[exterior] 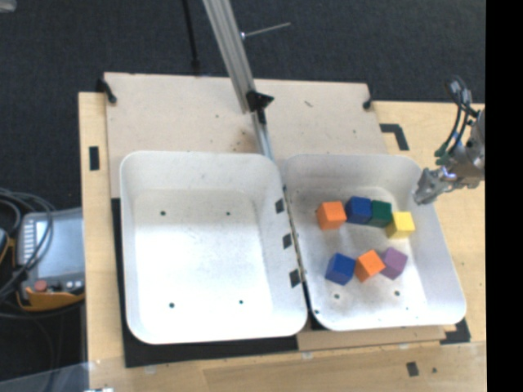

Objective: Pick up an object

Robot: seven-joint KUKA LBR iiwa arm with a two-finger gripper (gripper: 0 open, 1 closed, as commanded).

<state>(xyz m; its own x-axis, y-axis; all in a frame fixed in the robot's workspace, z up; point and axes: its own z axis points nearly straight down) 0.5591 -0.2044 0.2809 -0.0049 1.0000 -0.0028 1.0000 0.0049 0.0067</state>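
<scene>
The gripper is at the right side of the view, above the upper right edge of the right bin. It hangs over the rim of this bin, apart from all the cubes. Its tip is small and grey against the white wall, so I cannot tell how far the jaws stand open. No cube is seen between them, and nothing seems to touch the tip.

The things to pick are seven small cubes, all in the right bin — they lie in two loose rows. In the upper row, from left to right, there is an orange cube, a blue cube, a green cube and a yellow cube. The blue and the green one touch each other; the orange one is just beside the blue, and the yellow one sits just beside the green, a little lower. The yellow cube is the nearest one to the gripper, but still apart from it.

In the lower row there is a second blue cube, a second orange cube and a purple cube. These three stand close together, each touching or almost touching its neighbour.

The left bin lies beside the right one — their inner edges meet in the middle of the bench.
</scene>
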